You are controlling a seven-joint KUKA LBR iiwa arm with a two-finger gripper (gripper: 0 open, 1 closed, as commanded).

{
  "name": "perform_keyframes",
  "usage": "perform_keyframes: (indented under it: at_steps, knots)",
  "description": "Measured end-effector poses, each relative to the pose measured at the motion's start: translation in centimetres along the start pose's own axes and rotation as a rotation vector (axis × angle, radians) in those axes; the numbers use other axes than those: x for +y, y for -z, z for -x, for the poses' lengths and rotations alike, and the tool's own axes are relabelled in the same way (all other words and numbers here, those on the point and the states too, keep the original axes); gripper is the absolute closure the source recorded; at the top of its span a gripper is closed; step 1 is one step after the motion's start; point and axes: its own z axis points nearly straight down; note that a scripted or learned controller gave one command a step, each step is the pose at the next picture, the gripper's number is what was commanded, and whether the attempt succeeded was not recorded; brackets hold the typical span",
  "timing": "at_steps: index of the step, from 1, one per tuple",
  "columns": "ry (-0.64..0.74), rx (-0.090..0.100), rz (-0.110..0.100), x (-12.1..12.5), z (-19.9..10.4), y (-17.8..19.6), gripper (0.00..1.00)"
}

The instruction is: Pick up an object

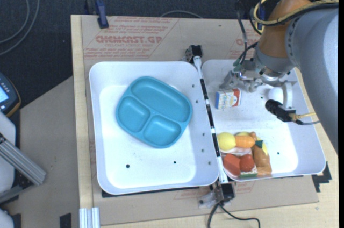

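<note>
The arm reaches in over the far right corner of the worktop (pixel 134 38), and its tool (pixel 240 77) hangs low over the far part of the right bin (pixel 306 159). A small carton (pixel 228 98), white with red and blue print, lies in that bin just below the tool, near the bin's left wall. Whether the tool's fingers are spread or closed, or touch the carton, cannot be told from this angle. At the bin's near edge sits a heap of toy food (pixel 246 152): yellow, orange and red pieces. The left bin (pixel 107 168) holds a blue divided plate (pixel 153 111) near its middle.
</note>
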Motion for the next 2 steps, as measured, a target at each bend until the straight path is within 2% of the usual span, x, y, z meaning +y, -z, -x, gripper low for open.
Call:
perform_keyframes:
  at_steps: [1, 2]
  knots:
    - [0.000, 0.000, -0.002, 2.3, 0.9, -0.1, 0.00]
    - [0.000, 0.005, -0.009, -0.7, -1.9, -0.1, 0.00]
